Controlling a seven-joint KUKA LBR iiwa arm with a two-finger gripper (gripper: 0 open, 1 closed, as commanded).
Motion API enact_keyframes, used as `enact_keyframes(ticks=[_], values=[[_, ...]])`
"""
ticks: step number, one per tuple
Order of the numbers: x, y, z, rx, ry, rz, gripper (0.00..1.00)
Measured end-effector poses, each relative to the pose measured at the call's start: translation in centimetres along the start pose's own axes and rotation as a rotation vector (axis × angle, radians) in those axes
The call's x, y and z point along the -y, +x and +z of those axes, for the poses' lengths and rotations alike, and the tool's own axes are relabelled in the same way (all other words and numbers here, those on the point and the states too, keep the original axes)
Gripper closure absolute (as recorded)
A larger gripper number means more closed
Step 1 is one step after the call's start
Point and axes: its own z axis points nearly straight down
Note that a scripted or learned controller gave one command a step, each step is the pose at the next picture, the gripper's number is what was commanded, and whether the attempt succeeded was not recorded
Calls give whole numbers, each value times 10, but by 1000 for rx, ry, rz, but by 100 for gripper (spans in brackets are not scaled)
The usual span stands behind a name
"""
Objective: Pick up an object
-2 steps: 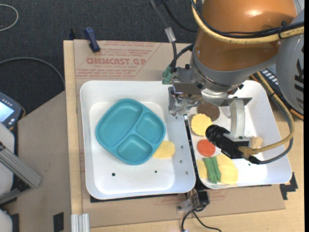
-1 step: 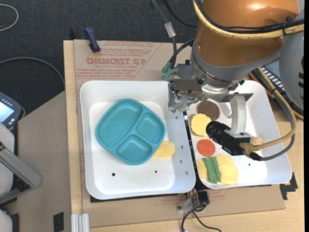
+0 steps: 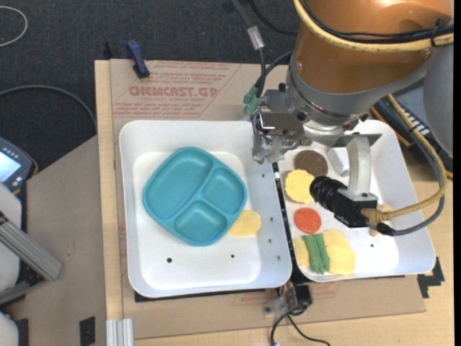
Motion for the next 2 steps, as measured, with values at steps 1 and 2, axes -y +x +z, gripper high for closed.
enact_keyframes(ticks=[1, 2], values=[[3, -27, 104, 4, 15, 6, 100], [0, -82, 54, 1, -4, 8, 100]])
